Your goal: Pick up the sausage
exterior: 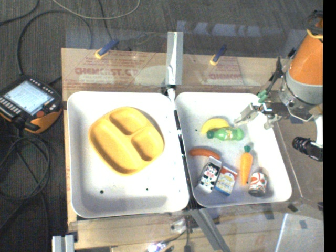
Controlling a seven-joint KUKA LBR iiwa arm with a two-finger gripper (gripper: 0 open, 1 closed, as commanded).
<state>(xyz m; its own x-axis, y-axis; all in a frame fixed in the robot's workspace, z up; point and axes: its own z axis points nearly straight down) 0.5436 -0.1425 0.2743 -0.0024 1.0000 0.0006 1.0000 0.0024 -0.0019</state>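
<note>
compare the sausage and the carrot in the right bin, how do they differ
The sausage is reddish brown all over; the carrot is bright orange with a green top. The sausage lies across the bin with a slight curve, while the carrot is straight, its green end toward the bin's far side. The sausage sits near the bin's left wall, the carrot further right, beside the can. Both are slim, elongated toy foods lying flat.

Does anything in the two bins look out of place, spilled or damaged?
Nothing stands out. The yellow tray sits slightly askew in the left bin. In the right bin, the sausage, carrot, can and cartons lie loosely scattered, none visibly damaged or spilled.
</note>
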